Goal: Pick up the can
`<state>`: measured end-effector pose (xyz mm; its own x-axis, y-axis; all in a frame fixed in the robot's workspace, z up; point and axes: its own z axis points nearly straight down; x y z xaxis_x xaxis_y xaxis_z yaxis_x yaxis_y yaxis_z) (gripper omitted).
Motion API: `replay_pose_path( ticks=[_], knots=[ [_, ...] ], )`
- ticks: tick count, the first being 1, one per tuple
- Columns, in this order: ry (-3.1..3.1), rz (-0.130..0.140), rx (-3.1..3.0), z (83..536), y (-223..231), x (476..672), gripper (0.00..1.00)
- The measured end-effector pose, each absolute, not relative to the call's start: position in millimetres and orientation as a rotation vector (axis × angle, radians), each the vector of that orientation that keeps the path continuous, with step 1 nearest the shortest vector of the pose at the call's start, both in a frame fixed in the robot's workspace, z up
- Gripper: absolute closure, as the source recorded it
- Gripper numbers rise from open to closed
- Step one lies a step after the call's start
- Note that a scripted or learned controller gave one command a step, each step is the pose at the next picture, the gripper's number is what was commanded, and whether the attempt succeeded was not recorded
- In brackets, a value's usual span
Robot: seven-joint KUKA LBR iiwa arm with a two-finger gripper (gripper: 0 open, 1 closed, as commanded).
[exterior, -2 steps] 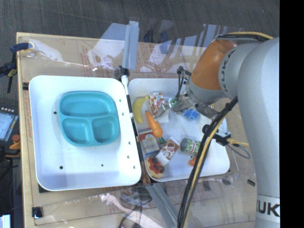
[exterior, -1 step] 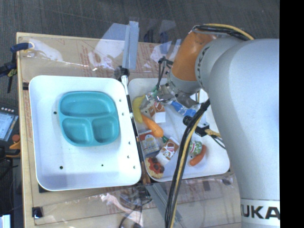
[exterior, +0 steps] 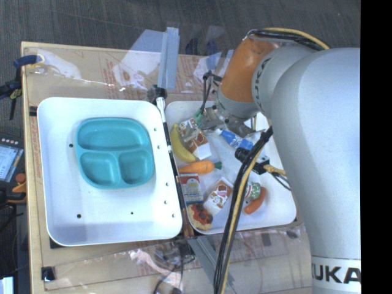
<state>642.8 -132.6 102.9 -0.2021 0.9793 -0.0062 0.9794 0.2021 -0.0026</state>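
camera view: gripper point(exterior: 208, 116), its state impossible to tell, sits low in the right bin point(exterior: 278, 210), with what looks like the can point(exterior: 252, 192) lying nearer the camera, well apart.

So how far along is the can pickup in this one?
Done: nothing visibly; no item is seen lifted out of the right bin. In hand: the gripper is low over that bin's far end, beside the banana and a small printed container that may be the can. Left: a confirmed grasp and the lift; the wrist hides whether anything is gripped.
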Motion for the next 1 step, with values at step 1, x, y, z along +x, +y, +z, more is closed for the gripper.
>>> replay_pose_path(
  ticks=[1],
  knots=[
    [2.327, -0.003, 2.114, 191.4, -64.5, 626.2, 1.00]
  ],
)
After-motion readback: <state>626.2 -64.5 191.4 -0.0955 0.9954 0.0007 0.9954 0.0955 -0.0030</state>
